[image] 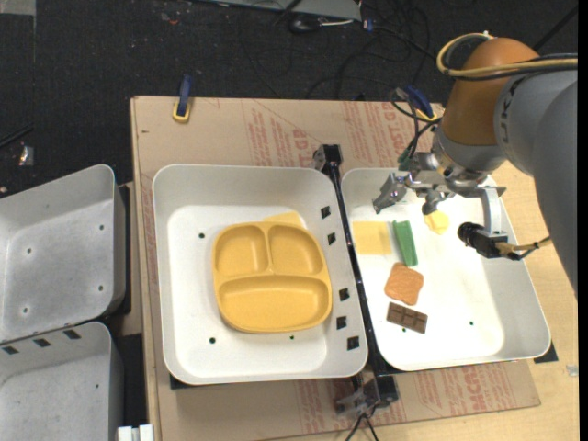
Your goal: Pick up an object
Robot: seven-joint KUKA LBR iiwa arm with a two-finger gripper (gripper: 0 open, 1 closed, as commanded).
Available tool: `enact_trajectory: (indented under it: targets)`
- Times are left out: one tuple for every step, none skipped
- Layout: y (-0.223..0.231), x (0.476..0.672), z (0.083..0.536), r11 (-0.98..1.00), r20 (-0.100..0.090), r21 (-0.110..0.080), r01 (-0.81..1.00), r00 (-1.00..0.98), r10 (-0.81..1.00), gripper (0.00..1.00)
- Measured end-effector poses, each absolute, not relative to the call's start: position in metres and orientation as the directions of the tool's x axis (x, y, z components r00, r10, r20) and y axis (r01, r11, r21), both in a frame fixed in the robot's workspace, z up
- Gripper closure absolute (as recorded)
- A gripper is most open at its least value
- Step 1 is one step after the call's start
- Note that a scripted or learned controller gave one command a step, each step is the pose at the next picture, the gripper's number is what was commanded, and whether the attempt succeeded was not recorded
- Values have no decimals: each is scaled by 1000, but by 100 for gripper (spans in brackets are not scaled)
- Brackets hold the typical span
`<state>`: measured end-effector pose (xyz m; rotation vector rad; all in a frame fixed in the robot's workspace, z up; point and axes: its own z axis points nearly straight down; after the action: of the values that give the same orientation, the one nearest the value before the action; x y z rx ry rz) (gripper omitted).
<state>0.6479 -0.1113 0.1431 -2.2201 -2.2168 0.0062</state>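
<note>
Green block [404, 243] sits just below gripper [410, 194], fingers apart, nothing held; risk: fingers nudge yellow slab [371, 238] beside it, grab misses.

The arm [514, 108] hung over the right bin [514, 338], its pincer [413, 191] above a green block [405, 243]. Nearby lay a yellow slab [371, 238], an orange piece [403, 284] and a brown bar [407, 318]. A yellow tray [272, 278] sat in the left bin [184, 338].
</note>
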Motion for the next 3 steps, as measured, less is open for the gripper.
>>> enact_trajectory:
  targets:
    - [-111,647,90,-1,0,-3,1000,1,1000,0]
    - [-111,649,103,-1,-1,2,1000,1,1000,100]
    - [-110,644,148,-2,-1,4,1000,2,1000,100]
